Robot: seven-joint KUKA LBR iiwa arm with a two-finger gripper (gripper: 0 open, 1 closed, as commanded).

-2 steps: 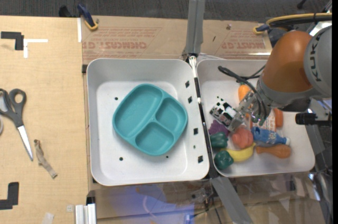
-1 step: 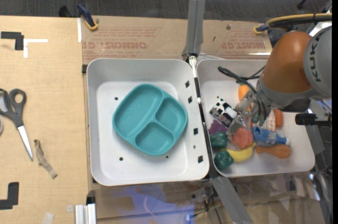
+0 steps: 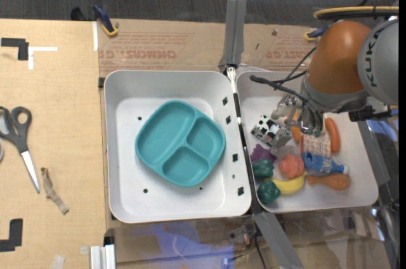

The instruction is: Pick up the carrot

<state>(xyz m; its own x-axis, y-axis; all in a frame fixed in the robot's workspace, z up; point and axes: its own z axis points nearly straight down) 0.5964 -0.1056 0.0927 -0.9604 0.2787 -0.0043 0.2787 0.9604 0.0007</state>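
- 2 white bins sit side by side on the counter [image 3: 51, 134]: the left bin [image 3: 117, 153] carries a teal divided plate [image 3: 181, 144], and the right bin [image 3: 355, 195] carries the clutter of toy food.
- We see the carrot [image 3: 332, 135] as a short orange piece lying near the right wall of the right bin, just right of a small red-and-white packet [image 3: 315, 146].
- We place the gripper [image 3: 298, 118] low over the right bin, just left of the carrot, near a black-and-white toy [image 3: 266, 129].
- We cannot tell how far apart the fingers stand, since the wrist and cables hide them, and we see nothing between them.
- We judge the pick as not yet done: the carrot rests in the bin, apart from the gripper.
- What remains, as we read it, is a short shift toward the right wall, a closing on the carrot, and a lift clear of the packet and the blue toy [image 3: 323, 165] beside it.
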